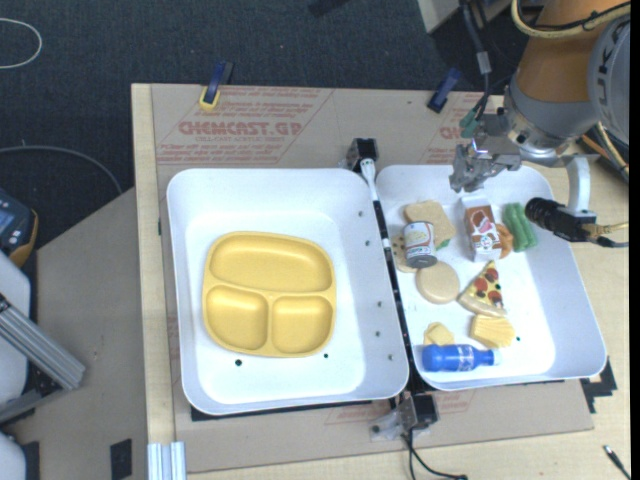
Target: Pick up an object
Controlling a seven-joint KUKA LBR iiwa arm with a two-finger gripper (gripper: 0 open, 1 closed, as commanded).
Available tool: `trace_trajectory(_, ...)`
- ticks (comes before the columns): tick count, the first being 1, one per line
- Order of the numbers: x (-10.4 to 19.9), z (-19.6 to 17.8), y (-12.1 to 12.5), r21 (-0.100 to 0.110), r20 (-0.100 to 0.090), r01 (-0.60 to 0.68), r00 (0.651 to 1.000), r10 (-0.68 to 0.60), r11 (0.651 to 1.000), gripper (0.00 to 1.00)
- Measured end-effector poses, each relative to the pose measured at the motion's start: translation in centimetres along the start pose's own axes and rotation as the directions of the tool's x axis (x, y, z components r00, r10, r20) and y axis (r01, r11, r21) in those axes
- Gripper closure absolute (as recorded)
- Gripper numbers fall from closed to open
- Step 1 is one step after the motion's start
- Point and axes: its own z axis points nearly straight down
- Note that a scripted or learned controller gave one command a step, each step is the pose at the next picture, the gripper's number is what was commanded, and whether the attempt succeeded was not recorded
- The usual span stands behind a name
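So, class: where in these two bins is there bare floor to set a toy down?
Left bin: bare strips all round the yellow tray. Right bin: bare along its right side, past the pizza slice. Its middle is crowded, from the can to the blue bottle.
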Motion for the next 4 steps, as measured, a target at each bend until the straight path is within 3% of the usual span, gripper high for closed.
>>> trace_trajectory(1,2.6,0.7,-0.1,0.007,0.000,-0.003,1.000,0.003,1.000,1.00)
trace_trajectory(2,0.6,0.2,-0.9,0.007,0.001,-0.008,1.000,0.008,1.000,1.00)
trace_trajectory(3,1.9,0.6,-1.3,0.008,0.000,-0.005,1.000,0.005,1.000,1.00)
trace_trajectory(4,1.2,-0.2,-0.9,0.002,0.002,-0.006,1.000,0.006,1.000,1.00)
